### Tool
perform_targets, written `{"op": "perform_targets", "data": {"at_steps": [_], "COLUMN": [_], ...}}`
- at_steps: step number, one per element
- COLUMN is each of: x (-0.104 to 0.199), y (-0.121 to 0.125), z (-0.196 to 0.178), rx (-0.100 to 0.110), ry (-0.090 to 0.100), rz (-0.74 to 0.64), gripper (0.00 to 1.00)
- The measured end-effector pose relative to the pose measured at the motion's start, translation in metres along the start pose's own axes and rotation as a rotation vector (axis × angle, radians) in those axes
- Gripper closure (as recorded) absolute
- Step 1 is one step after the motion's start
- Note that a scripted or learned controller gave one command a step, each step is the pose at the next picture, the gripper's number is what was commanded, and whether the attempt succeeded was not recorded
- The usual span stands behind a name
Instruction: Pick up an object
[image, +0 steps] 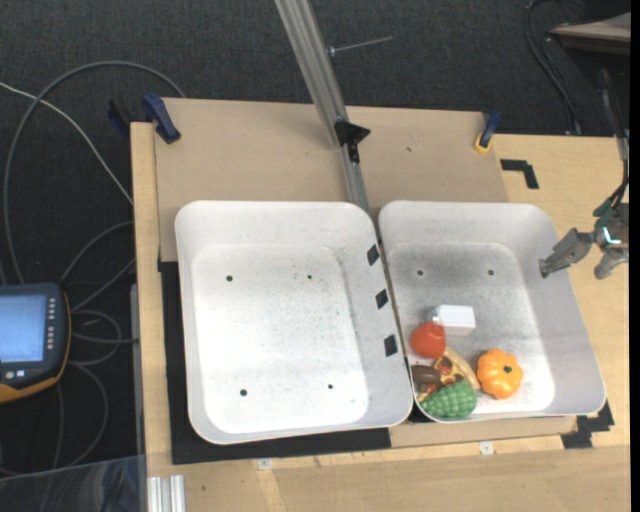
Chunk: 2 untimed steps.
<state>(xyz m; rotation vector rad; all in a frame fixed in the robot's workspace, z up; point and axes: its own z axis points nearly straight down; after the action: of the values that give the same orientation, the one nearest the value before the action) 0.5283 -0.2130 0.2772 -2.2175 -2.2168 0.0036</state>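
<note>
Bins: two shallow white trays with rounded corners and speckled, scuffed floors; the left bin (270, 320) and the right bin (500, 250) sit side by side on a pale wooden bench (260, 150).
Objects: all are clustered in the near left corner of the right bin.
White block: a small boxy white block (456, 319) lies just above the rest.
Red ball: a round, glossy red ball (428, 340) touches the block's lower left.
Orange fruit: a ribbed, pumpkin-like orange fruit (499, 372) with a green stem sits to the right of the cluster, slightly apart.
Green piece: a bumpy green piece (451, 402) rests against the bin's near wall.
Flat piece: a brown and yellow flat piece (440, 374) lies between the ball and the green piece.
Gripper: the gripper (585, 259) hovers at the right bin's far right rim, its two grey fingers spread apart with nothing between them, well apart from the cluster.
Surroundings: a metal pole (320, 80) slants across the bench top; blue clamps (160, 117) grip the board's far corners; a handheld pendant (30, 335) with cables lies on the dark floor at left.
</note>
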Motion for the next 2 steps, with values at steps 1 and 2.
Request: {"op": "perform_targets", "data": {"at_steps": [1,2], "x": [0.000,0.004], "y": [0.001,-0.005], "z": [-0.003,0.059], "rx": [-0.005,0.001], "ry": [-0.001,0.001], "rz": [-0.002,0.000], "gripper": [0.00,0.00]}}
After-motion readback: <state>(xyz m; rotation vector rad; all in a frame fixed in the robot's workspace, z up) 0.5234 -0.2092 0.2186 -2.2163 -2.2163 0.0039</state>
